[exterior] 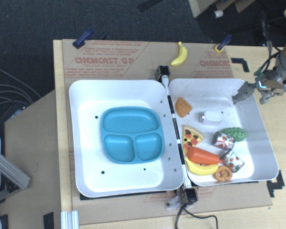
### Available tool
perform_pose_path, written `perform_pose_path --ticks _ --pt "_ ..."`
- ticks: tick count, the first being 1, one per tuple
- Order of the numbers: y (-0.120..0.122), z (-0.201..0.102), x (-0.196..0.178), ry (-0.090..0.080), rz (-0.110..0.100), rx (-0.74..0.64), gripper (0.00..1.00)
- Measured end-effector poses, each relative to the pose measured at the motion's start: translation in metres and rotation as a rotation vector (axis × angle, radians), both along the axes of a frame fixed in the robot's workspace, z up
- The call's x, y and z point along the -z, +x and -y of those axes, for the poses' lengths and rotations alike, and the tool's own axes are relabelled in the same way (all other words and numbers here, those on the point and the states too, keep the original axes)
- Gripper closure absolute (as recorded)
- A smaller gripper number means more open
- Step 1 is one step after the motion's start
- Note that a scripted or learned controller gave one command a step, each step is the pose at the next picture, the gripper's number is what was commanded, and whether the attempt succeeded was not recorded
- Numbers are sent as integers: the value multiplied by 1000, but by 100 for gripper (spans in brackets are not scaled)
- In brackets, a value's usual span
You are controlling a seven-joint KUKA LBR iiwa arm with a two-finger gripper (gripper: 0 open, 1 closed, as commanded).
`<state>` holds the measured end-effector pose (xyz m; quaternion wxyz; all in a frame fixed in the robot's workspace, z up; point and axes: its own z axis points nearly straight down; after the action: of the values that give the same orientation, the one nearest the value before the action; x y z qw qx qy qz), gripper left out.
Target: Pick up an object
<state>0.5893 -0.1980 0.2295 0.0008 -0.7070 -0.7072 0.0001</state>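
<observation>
My gripper hangs over the right bin's far right rim, open, with nothing between its fingers. Below it in that bin lie a tan bread piece, a small white block, a pizza slice, a green broccoli, a patterned can, an orange carrot, a yellow banana, a pretzel and a second can. The white block is the nearest item, well to the gripper's left.
The left bin holds a blue divided plate. A second yellow banana lies on the bench behind the bins. Blue clips sit at the board's far edge. The arm's wrist enters from the right.
</observation>
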Motion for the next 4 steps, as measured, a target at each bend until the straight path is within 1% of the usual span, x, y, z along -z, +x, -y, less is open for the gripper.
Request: perform_pose_path --ticks 1,2,3,4 --pt "49 -8 145 -1 1 -1 0" --pt "49 -8 134 -2 3 -2 100" --pt "74 -47 37 -1 4 -1 100" --pt "78 -81 -14 -1 4 -1 100"
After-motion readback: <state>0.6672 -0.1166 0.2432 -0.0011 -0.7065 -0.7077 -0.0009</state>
